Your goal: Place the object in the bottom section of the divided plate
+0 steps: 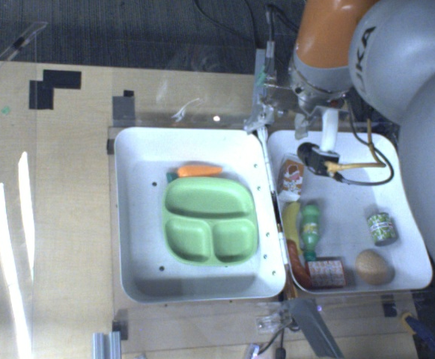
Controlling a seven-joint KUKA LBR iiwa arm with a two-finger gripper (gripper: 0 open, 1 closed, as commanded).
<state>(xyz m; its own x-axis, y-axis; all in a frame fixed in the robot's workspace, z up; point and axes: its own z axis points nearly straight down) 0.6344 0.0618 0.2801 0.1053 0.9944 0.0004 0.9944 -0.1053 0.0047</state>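
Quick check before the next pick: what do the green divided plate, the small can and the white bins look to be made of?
The green divided plate looks like moulded plastic, matte, with soft rounded ridges and even colour. The small can seems metal with a printed green label; its top looks pale and shiny, though it is small here. The white bins look like smooth plastic, slightly glossy, with rounded corners.

2 white bins: left bin (131,223), right bin (408,264). Left bin: 1 green divided plate (210,221) with 3 sections, 1 orange carrot (199,170) beside its far edge. Right bin: 1 green bottle (309,226), 1 yellow banana (290,221), 1 small can (382,228), 1 brown round item (373,267), 1 small packet (292,179), 1 red-edged box (326,272). 1 arm (397,43).
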